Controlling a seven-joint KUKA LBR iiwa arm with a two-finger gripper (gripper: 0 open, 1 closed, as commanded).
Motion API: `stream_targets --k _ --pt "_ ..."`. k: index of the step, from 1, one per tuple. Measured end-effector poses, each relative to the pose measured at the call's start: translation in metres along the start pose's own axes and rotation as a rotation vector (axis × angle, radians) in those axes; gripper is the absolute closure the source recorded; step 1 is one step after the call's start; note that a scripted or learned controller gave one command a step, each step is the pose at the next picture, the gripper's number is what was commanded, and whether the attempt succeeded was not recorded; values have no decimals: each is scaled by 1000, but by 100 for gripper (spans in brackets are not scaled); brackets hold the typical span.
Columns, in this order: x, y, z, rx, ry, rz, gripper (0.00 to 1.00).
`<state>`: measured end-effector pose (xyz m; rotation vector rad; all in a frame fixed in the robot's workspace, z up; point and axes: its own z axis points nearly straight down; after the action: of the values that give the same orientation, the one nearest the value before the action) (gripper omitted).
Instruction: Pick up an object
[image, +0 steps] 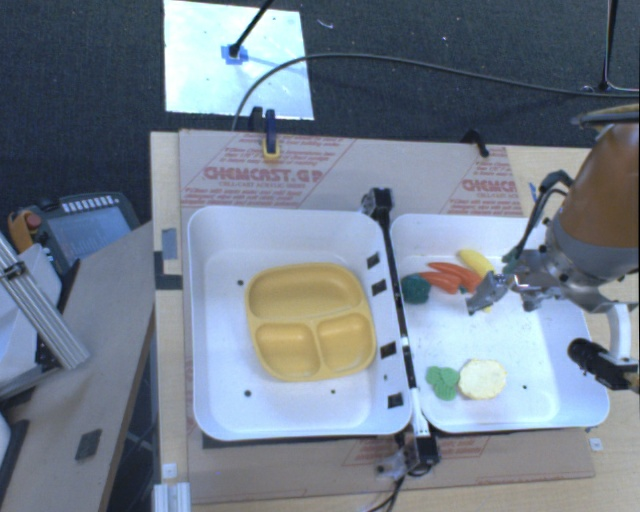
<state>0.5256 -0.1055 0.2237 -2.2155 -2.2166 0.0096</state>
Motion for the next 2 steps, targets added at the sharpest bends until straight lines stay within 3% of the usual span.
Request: stream_targets --k 1,2 --pt "0 2 -5 -11 -2 -2 0" --pt "2 1 37 -7 0 0 0"
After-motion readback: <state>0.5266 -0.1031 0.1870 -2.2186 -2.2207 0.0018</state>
